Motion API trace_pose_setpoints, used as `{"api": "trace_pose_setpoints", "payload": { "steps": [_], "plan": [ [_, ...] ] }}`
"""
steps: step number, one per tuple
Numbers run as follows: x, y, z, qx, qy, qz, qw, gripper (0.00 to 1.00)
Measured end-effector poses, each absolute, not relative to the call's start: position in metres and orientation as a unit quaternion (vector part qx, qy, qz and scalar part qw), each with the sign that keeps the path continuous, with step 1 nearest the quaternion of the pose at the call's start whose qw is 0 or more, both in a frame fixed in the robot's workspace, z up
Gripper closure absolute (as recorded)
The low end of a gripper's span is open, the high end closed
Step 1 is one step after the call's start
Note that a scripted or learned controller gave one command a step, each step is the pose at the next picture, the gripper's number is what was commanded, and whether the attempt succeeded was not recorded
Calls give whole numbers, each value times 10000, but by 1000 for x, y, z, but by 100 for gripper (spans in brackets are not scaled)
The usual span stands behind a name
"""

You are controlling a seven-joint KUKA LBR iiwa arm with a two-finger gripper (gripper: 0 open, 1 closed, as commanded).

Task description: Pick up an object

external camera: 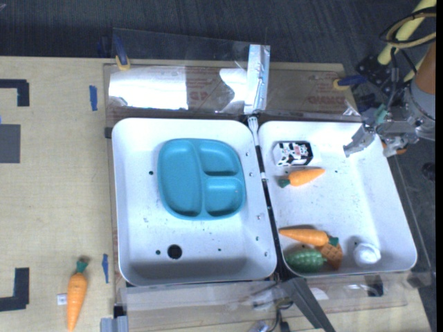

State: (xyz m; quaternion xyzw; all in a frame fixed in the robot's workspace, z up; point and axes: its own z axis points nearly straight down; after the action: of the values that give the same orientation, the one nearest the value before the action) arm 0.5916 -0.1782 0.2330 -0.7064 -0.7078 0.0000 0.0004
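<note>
gripper (361, 141) hangs over right bin (374, 206) top corner; jaw state cannot be determined. nearest carrot (302, 177) lies well apart, beside cow toy (292, 153). risk: descent lands on bare floor.

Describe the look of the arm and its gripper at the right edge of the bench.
The arm enters at the upper right, a pale grey body with an orange tint at its edge. Yellow and black cables loop above it, with blue fittings nearby. The gripper is small, grey and metallic, on a boxy silver mount with dark wiring around it.
</note>
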Motion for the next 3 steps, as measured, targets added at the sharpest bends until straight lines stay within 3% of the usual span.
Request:
{"api": "trace_pose_setpoints", "payload": {
  "steps": [1, 2, 3],
  "plan": [
    [589, -91, 143, -6892, -7245, 12, 32, 0],
    [590, -109, 87, -6208, -7840, -12, -10, 0],
    [580, -84, 188, -4054, -9141, -16, -44, 0]
  ]
}}
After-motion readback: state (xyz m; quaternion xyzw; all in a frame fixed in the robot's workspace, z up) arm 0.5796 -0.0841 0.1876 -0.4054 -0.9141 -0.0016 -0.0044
